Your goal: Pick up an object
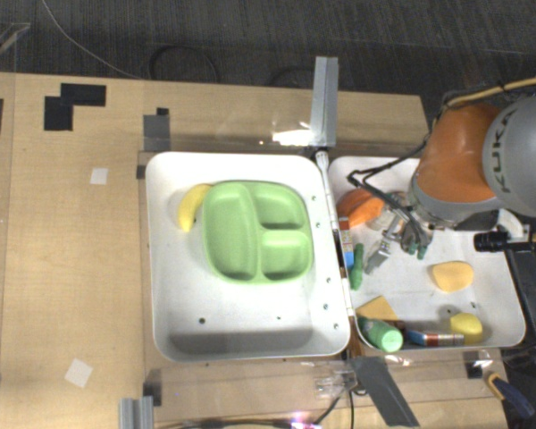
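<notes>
Jaws low in right bin, grip state not discernible.
Poised near orange piece (364, 209) and green marker (357, 267) at left wall (339, 239); nothing visibly lifted. Yellow wedge (452, 276) apart, likely easier, clear of wall.

Pretty even overhead light, nothing dim. Bright glare spot on the clear divider (295, 136) above the left bin (174, 275), and that bin's near wall sits in soft shadow. Whole frame's a bit soft and low-res, small stuff looks mushy
</notes>
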Controlling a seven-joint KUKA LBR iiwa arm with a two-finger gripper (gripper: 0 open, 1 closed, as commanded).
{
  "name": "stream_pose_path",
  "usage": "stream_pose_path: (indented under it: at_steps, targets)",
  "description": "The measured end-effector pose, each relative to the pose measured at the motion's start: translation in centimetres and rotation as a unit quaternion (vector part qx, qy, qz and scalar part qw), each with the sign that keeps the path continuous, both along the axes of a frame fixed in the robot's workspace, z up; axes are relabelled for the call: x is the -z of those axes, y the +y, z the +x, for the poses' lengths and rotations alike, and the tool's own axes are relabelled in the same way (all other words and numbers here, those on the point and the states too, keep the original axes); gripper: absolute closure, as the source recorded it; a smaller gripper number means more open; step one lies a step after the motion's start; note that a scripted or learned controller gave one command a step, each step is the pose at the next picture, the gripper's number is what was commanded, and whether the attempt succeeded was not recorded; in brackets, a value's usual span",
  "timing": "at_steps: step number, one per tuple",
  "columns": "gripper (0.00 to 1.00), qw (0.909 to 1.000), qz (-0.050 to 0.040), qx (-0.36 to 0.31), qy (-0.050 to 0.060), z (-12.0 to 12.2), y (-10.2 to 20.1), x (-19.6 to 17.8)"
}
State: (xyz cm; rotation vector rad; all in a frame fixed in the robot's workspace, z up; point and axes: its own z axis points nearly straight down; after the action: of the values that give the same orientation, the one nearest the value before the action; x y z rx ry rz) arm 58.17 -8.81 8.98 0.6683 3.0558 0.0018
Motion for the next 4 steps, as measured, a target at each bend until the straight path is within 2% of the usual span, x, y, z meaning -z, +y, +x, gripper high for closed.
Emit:
stream_pose_path:
  at_steps: [1, 2, 3, 4]
  targets:
    - [0.00, 0.9977, 0.0013, 0.068, -0.003, -5.1, -2.0, -0.1]
    - [0.00, 0.9989, 0.0001, 0.045, 0.011, 2.3, -0.9, -0.1]
    - [0.00, 0.9991, 0.0005, 0.042, -0.001, -0.8, -0.9, 0.0]
    - [1.00, 0.9992, -0.0007, 0.038, -0.009, -0.3, -0.8, -1.5]
